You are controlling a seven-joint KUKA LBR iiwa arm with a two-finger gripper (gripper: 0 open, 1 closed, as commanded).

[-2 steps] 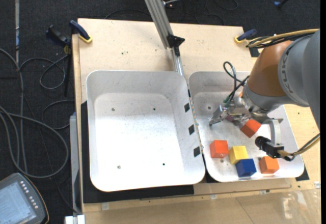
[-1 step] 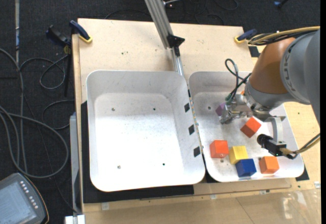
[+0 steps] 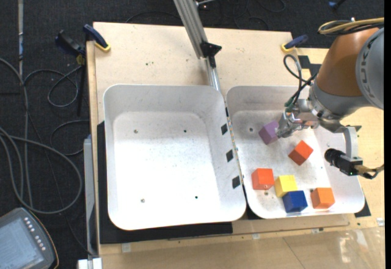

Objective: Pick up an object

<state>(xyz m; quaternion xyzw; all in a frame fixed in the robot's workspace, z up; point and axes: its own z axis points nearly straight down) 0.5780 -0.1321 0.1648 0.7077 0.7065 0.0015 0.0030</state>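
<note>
In the right bin lie several small blocks. A purple block sits near the bin's middle, and my gripper hangs right beside it on its right, touching or nearly touching it. A red-orange block lies just below the gripper. Along the bin's front sit an orange block, a yellow block, a blue block and another orange block. The wrist hides the fingers from above.
The left bin stands beside the right one, sharing a raised middle wall. A slanted metal pole comes down from the top to the bins' back edge. Clamps sit at the bench's back corners, cables on the floor at left.
</note>
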